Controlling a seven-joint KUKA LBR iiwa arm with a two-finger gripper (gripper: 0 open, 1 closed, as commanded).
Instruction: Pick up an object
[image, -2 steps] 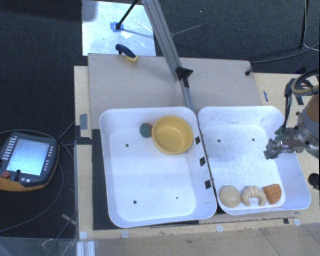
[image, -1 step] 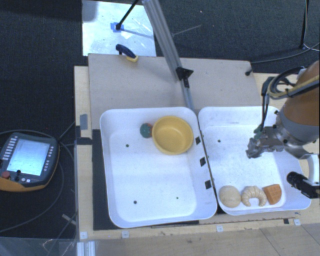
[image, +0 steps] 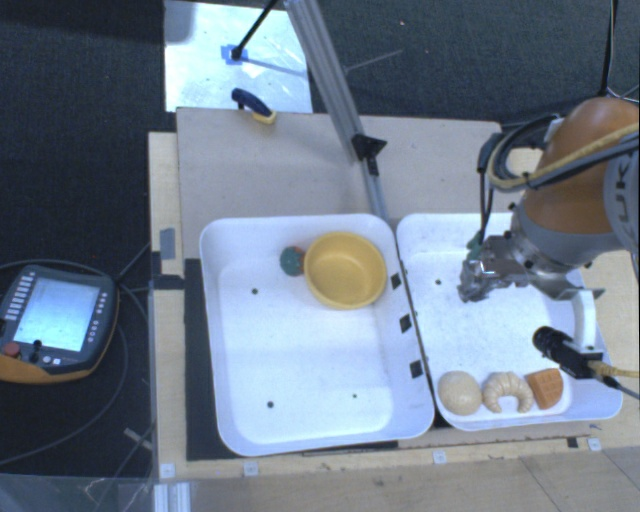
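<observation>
Bench with two white bins. My gripper (image: 478, 283) hangs over the right bin (image: 430, 250), nothing visibly between its fingers; open or closed, I cannot tell from this blur. Nearest candidates, an egg-like piece (image: 460, 392) and a croissant (image: 508, 391), lie along that bin's near wall, below the gripper.

Yellow bowl (image: 345, 269) upright, upper right of left bin, frame centre. Small dark green ball (image: 291, 261) touching its left side. Right bin, lower right of frame, three in a row along the near wall: cream round bun (image: 460, 392), pale croissant (image: 508, 391), orange wedge (image: 545, 387), close together.
</observation>
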